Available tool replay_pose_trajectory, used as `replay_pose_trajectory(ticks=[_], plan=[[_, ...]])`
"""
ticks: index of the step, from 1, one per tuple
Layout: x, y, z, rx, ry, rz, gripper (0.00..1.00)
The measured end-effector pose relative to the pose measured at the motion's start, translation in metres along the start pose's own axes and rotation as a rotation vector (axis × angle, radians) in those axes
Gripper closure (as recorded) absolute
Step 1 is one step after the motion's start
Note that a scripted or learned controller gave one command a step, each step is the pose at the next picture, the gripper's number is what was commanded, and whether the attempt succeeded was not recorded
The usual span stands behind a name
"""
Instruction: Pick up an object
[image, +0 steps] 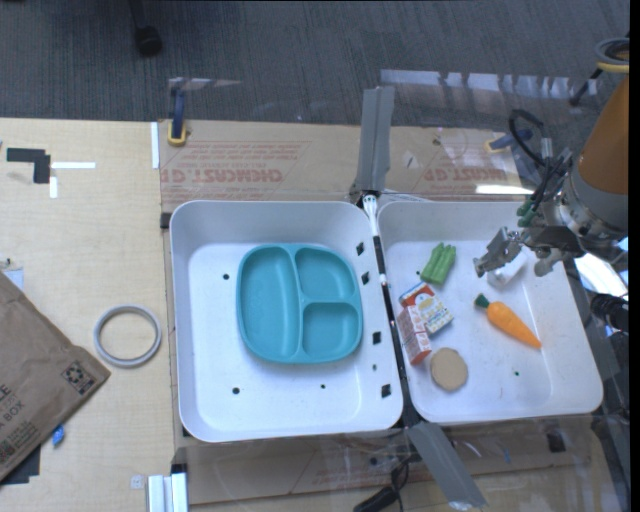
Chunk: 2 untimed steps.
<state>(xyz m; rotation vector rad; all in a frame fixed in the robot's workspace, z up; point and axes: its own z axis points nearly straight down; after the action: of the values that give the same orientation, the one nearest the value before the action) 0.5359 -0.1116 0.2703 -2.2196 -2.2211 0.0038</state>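
The grey arm with its orange band (608, 150) reaches in over the right shallow white plastic bin (570, 395); its metal two-finger tool (508, 256) hangs above that bin's upper right part, just above and beside the orange plastic toy carrot (513, 324); nothing shows between the tool's fingers, though how far apart they stand cannot be told from this slant; the carrot lies tilted on the bin floor, its green stub toward the tool; left of the carrot sits a small red and white carton (428, 308), touching a dark red packet (414, 336) on its far side from the carrot; a green toy vegetable (438, 263) lies above the carton, left of the tool; a round tan cookie-like disc (449, 369) rests below the carton; well left of the carrot, the left shallow white bin (200, 400) holds a teal three-compartment plastic tray (298, 302); further left still, a grey tape ring (127, 334) lies on the wooden tabletop (70, 260)
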Motion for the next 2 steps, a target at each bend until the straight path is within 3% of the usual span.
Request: replay_pose_trajectory(ticks=[1,2], plan=[[-0.051,-0.011,0.154,-0.023,-0.011,-0.171,0.00],[-0.075,0.003,0.179,-0.003,0.000,-0.097,0.00]])
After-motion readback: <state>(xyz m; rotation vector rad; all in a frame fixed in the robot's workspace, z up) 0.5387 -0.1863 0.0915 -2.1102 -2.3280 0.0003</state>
